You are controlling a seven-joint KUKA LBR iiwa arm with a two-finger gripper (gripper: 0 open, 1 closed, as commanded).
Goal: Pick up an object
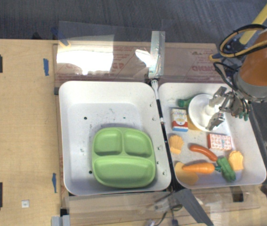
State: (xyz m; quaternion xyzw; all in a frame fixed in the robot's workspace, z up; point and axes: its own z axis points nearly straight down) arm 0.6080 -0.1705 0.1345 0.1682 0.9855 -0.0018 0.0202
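Nearest the camera, the left bin held a green divided tray, lying flat toward the bin's near edge. Using that tray as the reference point, everything else sat to its right or beyond it.

Directly right of the tray, across the seam between the two bins, the right bin held a cluster of toy food. Closest to the tray was an orange piece at the near edge, with a carrot touching it and running rightward to a green leafy top. A yellow piece lay just beside that top. Slightly farther back, a red pepper lay slantwise, and a small yellow piece sat nearer the tray, by the dividing wall. A pink patterned box lay right of the pepper.

Farther back again, a small carton with a red label stood up-right of the tray, next to a white round dish. A green piece showed at the dish's far-left rim.

The gripper hung over the dish's right side, fingers apart, nothing seen between them. The arm, with its orange band, entered from the far right.
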